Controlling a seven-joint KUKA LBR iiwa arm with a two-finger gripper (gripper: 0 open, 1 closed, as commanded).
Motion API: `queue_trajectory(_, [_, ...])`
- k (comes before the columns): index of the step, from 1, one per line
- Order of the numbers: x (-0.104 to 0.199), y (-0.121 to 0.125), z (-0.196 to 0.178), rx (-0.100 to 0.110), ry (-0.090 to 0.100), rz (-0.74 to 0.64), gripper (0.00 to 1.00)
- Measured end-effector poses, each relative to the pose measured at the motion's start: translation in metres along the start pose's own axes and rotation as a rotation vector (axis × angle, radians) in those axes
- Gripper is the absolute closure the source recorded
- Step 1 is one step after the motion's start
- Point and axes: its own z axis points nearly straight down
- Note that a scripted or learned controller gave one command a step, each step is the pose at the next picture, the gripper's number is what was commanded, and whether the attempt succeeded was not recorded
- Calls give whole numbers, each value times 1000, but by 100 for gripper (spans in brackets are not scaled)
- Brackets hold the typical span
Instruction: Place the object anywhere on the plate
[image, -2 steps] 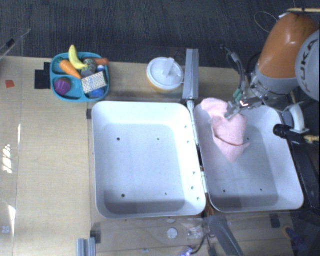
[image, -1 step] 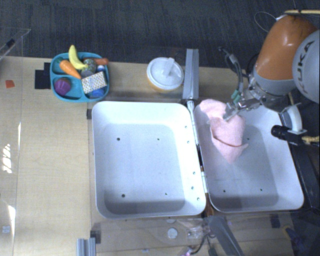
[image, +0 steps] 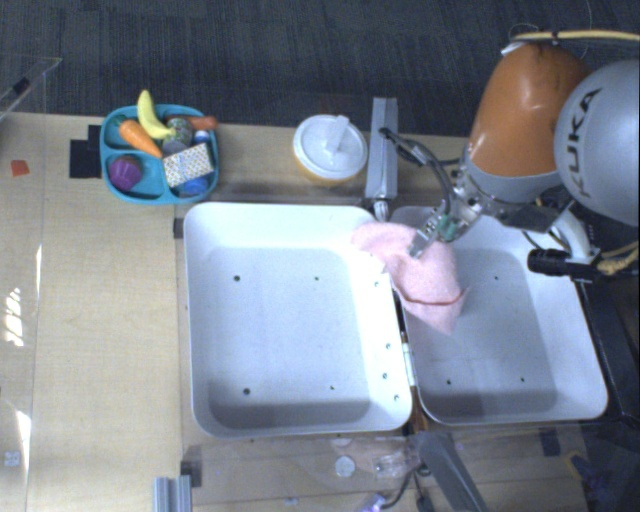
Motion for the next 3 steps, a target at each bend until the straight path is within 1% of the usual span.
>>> queue_trajectory(1, [51,13,6,-1,1,-401,100])
queue_trajectory(2, [93,35,-9,-4,-3,-800,100])
queue_trajectory(3, [143,46,-6,-2,1,-842,100])
